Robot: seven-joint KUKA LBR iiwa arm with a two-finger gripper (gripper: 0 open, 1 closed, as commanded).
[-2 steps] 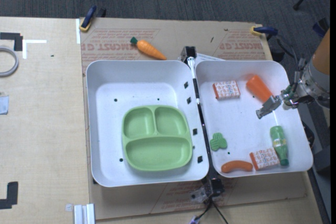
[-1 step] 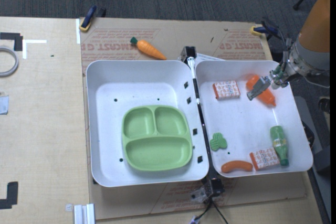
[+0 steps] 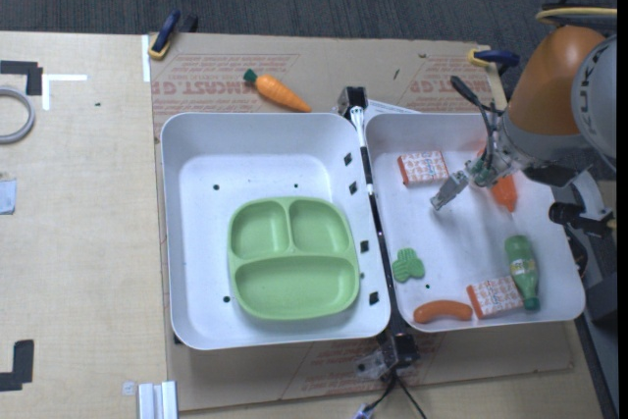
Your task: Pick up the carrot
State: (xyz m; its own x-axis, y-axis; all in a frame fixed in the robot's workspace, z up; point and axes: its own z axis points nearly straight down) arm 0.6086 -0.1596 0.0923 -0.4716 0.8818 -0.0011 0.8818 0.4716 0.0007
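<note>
The carrot (image 3: 278,91), orange with a green top, lies on the brown cardboard behind the left bin, outside both bins. My gripper (image 3: 453,190) hangs low over the back of the right bin (image 3: 461,235), far to the carrot's right. A small orange-red piece (image 3: 504,193) lies just right of the gripper; whether they touch is unclear.
The left bin (image 3: 191,211) holds a green divided plate (image 3: 293,257). The right bin holds a red-white box (image 3: 424,168), a green leafy toy (image 3: 406,265), an orange sausage (image 3: 443,311), a second box (image 3: 494,296) and a green bottle (image 3: 523,272). Blue clamps (image 3: 165,32) grip the cardboard's back edge.
</note>
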